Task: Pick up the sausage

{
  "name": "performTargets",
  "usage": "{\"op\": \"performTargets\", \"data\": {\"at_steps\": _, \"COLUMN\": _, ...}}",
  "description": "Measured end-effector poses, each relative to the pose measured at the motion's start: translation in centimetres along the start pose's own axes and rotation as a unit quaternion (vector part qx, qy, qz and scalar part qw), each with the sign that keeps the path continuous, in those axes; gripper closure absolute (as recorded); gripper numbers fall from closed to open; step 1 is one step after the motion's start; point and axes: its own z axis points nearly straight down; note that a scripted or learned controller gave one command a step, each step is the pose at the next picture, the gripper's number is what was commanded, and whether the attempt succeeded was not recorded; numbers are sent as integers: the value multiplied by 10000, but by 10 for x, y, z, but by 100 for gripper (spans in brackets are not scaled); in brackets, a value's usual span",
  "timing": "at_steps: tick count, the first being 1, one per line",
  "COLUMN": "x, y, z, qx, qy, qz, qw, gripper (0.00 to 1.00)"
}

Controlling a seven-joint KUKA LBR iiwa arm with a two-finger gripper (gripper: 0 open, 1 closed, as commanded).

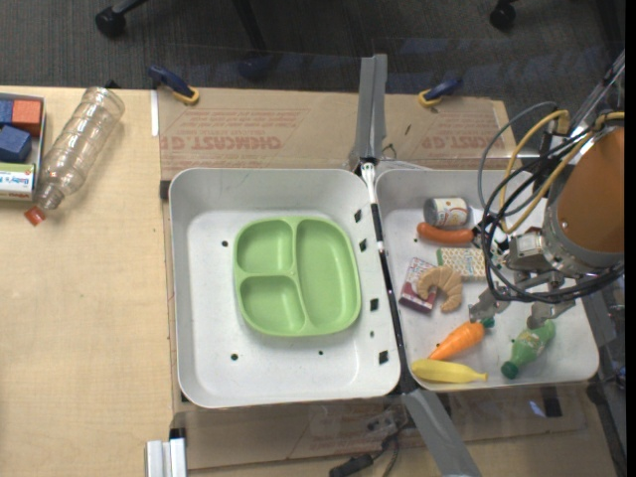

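The sausage (444, 233) lies on its side toward the far end of the right bin (586, 366), just near of a small can (446, 211) and touching the far edge of a cracker-like piece (461, 260). It looks like a light, stiff, smooth plastic toy that may roll or slip, so taking it across its middle seems best. The pincer (512, 315) hangs near and right of it above the carrot (459, 340) and green bottle (527, 349), grasping nothing, but whether it is released or clenched I cannot tell

The cardboard sheet (298, 127) beneath the two bins carries red print, seen upside down from this camera; it appears to read "CHEMCAST GP", with a second, fainter line of the same red print to the right. Labels on the small can (446, 211) and the box (20, 180) are illegible.
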Motion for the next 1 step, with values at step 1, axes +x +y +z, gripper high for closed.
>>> {"op": "performTargets", "data": {"at_steps": 1, "x": 43, "y": 15, "z": -27, "qx": 0, "qy": 0, "qz": -593, "qw": 9982, "gripper": 0}}
